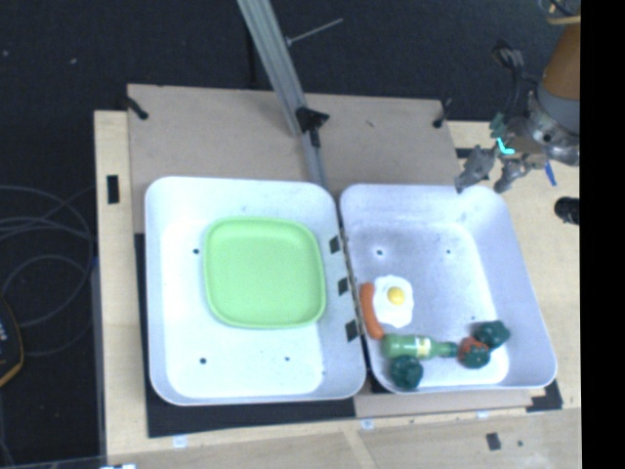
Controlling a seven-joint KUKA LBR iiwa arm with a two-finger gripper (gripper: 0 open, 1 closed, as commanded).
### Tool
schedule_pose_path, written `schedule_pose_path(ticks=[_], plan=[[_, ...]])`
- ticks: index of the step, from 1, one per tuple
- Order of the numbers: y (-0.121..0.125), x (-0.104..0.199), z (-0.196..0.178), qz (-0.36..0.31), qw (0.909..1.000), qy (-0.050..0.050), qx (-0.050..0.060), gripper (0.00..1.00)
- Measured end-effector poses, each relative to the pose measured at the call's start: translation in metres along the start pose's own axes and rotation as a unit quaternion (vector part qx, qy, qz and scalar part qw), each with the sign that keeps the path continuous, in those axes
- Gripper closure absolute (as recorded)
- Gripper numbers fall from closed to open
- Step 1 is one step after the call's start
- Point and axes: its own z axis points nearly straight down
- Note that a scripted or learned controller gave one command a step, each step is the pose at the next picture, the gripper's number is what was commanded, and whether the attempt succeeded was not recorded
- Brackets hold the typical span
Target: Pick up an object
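In the right bin (439,228) lie a fried egg toy (394,299), an orange carrot-like piece (368,311) beside it, a green bottle (412,345), a dark green lump (406,371), and a red and green piece (482,344) near the front right corner. My gripper (487,174) hangs above the bin's far right corner, well away from these objects. Its two fingers are spread apart with nothing between them.
The left bin (176,291) holds a light green square plate (264,272). A grey metal pole (278,62) slants down from the top to the gap between the bins. Bare wooden bench (391,140) lies behind the bins.
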Motion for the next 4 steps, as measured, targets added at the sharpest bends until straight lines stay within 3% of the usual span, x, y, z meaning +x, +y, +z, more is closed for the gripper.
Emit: schedule_pose_path(ticks=[1, 4], plan=[[0.0, 0.0, 0.0, 0.0, 1.0, 0.0, 0.0, 0.0], [0.014, 0.005, 0.158, 0.0, 1.0, 0.0, 0.002, 0.0]])
